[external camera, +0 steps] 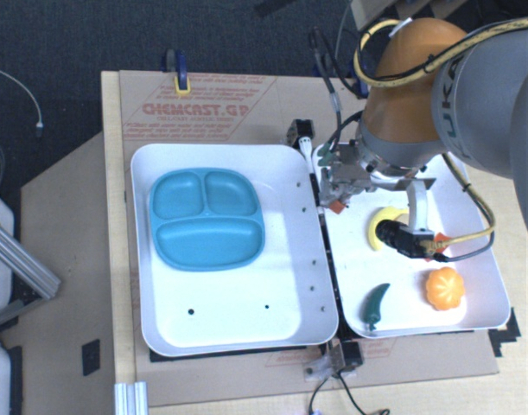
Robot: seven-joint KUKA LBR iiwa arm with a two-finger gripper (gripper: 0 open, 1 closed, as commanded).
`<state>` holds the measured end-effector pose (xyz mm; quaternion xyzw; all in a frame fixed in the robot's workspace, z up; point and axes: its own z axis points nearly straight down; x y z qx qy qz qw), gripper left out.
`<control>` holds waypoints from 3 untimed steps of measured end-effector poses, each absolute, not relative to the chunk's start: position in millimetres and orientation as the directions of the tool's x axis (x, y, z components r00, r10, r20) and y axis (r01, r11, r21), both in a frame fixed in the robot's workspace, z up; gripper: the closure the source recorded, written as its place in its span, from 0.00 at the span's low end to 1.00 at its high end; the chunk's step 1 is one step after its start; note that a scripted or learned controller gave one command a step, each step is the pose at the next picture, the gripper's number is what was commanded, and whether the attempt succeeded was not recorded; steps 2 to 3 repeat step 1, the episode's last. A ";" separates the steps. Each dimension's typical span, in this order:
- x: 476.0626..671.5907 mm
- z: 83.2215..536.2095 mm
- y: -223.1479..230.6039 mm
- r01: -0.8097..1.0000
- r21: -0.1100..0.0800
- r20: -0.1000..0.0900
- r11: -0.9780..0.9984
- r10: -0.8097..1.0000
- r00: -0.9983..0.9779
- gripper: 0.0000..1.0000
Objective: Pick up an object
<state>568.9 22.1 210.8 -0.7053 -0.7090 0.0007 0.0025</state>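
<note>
The right bin (pixel 471 223) holds three objects. An orange, pumpkin-like object (pixel 443 288) lies near its front right, a small dark green pepper (pixel 375 303) near its front left, and a yellow object (pixel 378 225) at mid bin, partly hidden by a black part of the arm. My gripper (pixel 340 187) hangs below the grey wrist, over the right bin's left edge close to the divide between the bins. It is left of and slightly behind the yellow object. A small red bit (pixel 335 206) shows just under the gripper; what it is I cannot make out.
The left bin (pixel 246 309) holds a blue divided plate (pixel 208 218) in its back half. The arm's big grey link and orange band (pixel 415 59) overhang the right bin's back. A blue clamp (pixel 181 72) sits on the cardboard behind the bins.
</note>
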 end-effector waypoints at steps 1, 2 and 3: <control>555.7 211.6 76.3 1.000 -0.004 0.003 0.006 1.000 -0.006 1.00; 555.7 211.6 76.3 1.000 -0.004 0.003 0.006 1.000 -0.006 1.00; 555.7 211.6 76.3 1.000 -0.004 0.003 0.006 1.000 -0.006 1.00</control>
